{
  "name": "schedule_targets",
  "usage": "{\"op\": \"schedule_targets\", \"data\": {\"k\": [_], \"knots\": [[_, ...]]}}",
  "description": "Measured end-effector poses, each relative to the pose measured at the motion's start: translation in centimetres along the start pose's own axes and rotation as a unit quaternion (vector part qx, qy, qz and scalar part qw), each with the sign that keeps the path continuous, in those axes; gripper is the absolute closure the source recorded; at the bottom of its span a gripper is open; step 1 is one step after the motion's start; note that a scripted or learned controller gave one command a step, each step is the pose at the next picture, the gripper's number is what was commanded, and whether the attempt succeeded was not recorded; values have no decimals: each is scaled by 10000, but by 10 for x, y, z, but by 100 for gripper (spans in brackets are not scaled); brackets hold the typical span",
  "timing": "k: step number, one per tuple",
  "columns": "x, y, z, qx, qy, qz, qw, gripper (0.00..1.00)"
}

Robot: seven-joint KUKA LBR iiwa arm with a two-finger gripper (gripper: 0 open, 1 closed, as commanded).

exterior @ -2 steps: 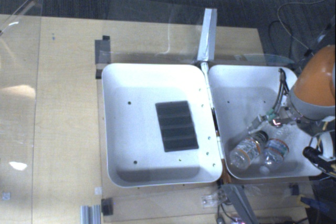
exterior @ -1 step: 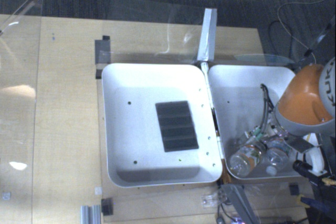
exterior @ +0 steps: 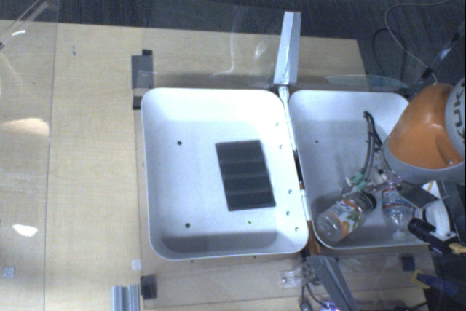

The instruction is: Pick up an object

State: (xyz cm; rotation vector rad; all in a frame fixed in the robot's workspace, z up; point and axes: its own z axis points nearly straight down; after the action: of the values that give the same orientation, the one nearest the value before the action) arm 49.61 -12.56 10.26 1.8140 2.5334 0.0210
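A clear plastic bottle [exterior: 339, 218] with a green and orange label lies on its side at the front of the right bin [exterior: 328, 135]. My gripper [exterior: 366, 188] hangs low in that bin, just above and right of the bottle's upper end, touching or nearly touching it. Cables and the wrist hide its tips. The orange band [exterior: 426, 131] of the arm sits above it at the right. A second small clear plastic item [exterior: 397, 213] lies to the right of the bottle. A black ribbed rectangular pad [exterior: 245, 175] lies flat in the middle of the left bin [exterior: 156, 156].
The two white bins share a wall [exterior: 293, 156] in the middle. A metal post [exterior: 287, 47] stands behind that wall. Clamps and cables [exterior: 328, 288] crowd the bench's front right corner. Bare wooden bench [exterior: 73, 156] stretches to the left.
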Motion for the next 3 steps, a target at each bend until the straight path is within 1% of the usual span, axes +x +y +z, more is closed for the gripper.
{"op": "schedule_targets", "data": {"k": [1, 2, 3], "knots": [[-28, -3, -15, 115, 48, 717, 9973, 100], [-28, -3, -15, 115, 48, 719, 9973, 0], [-64, -6, 12, 59, 152, 814, 9966, 0]]}}
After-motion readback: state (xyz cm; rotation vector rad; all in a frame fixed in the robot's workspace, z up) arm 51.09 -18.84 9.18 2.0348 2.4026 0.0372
